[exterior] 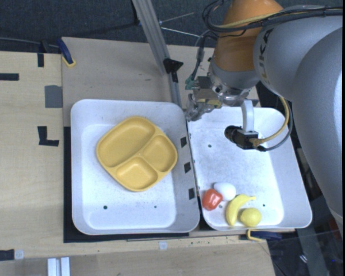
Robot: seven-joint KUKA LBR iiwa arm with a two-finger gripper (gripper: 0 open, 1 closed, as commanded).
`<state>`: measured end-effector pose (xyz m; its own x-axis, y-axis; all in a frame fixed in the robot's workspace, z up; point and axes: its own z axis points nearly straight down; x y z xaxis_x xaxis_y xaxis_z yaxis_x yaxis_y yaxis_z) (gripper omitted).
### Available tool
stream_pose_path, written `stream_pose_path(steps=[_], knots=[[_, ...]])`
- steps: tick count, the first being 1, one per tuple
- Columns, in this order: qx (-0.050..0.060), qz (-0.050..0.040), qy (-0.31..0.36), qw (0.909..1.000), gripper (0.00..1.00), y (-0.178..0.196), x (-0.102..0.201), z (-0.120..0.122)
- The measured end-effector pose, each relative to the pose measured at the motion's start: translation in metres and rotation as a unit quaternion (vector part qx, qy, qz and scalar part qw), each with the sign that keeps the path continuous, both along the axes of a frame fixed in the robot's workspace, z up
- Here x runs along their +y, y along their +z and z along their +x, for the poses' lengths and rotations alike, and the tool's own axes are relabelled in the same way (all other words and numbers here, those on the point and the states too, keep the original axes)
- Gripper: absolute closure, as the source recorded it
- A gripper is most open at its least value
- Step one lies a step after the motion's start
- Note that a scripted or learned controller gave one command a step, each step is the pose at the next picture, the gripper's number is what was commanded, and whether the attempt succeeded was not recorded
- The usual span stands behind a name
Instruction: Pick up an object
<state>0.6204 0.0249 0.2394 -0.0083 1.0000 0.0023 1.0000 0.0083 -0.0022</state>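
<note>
No brand, label or legible writing appears on any item. The left shallow white plastic bin (86, 211) holds one yellow three-compartment plastic plate (137, 153), lying flat toward the bin's upper middle; bare floor surrounds it, widest along the near edge. The right shallow white plastic bin (293, 194) holds four small items clustered in its near left corner: a red rounded toy (211, 199), a white egg-shaped piece (225, 190) touching it, a yellow plastic banana (236, 207) and a yellow round fruit (250, 216) against the banana. The rest of that floor is open. The two-finger gripper (196, 109) hangs over the right bin's far left corner, near the divider, well apart from the cluster. The view is too cluttered to tell whether it is open or closed.
</note>
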Motion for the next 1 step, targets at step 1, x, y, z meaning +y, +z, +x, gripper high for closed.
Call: stream_pose_path(steps=[1], knots=[[0.001, -0.0010, -0.001, 1.0000, 1.00, -0.0165, 0.0497, -0.0048]])
